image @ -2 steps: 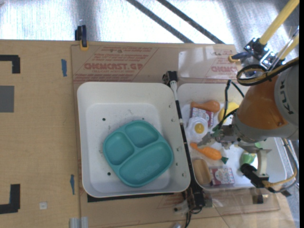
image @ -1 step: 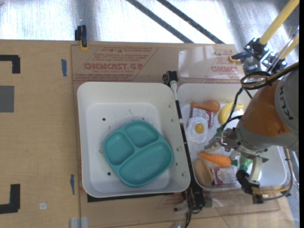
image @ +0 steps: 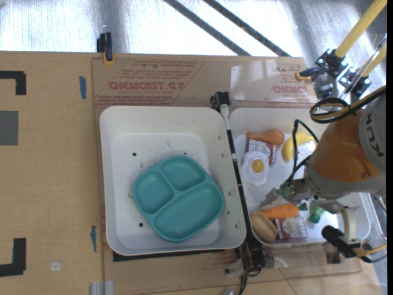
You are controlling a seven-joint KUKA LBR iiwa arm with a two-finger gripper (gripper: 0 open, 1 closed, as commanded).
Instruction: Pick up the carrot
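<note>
Carrot (image: 282,211) lies long axis 3-to-9, just at 6 o'clock of gripper (image: 293,192); jaw opening can't be told, nothing visibly held

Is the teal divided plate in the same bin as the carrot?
No: the teal plate sits in the left bin, while the carrot lies in the right bin.

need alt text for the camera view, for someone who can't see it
A grey and orange robot arm reaches over the right white bin, its gripper just above a carrot among toy foods. The left white bin holds a teal divided plate.
</note>
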